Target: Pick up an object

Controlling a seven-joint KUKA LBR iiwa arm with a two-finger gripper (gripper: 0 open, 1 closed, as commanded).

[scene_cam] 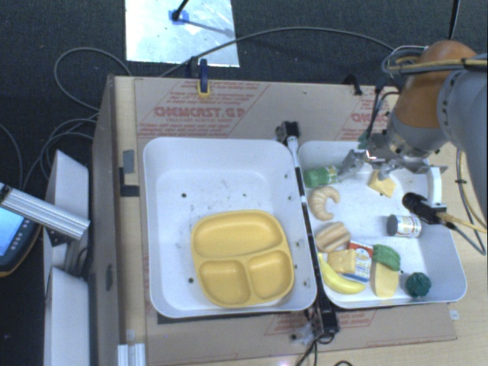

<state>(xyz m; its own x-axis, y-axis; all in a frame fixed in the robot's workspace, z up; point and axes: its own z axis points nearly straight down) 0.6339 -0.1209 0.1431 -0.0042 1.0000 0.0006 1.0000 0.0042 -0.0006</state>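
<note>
Seen from above the bench, the arm's gripper hung low over the far end of the right bin, near a pale yellow wedge and a green item. Whether its fingers were spread or pinching could not be told. Nothing appeared lifted, so the pick looked not yet done, with the croissant and banana lying in the bin.

Even, bright overhead lighting is noted; glare is seen on the foil sheet, upper left; focus is slightly soft.
</note>
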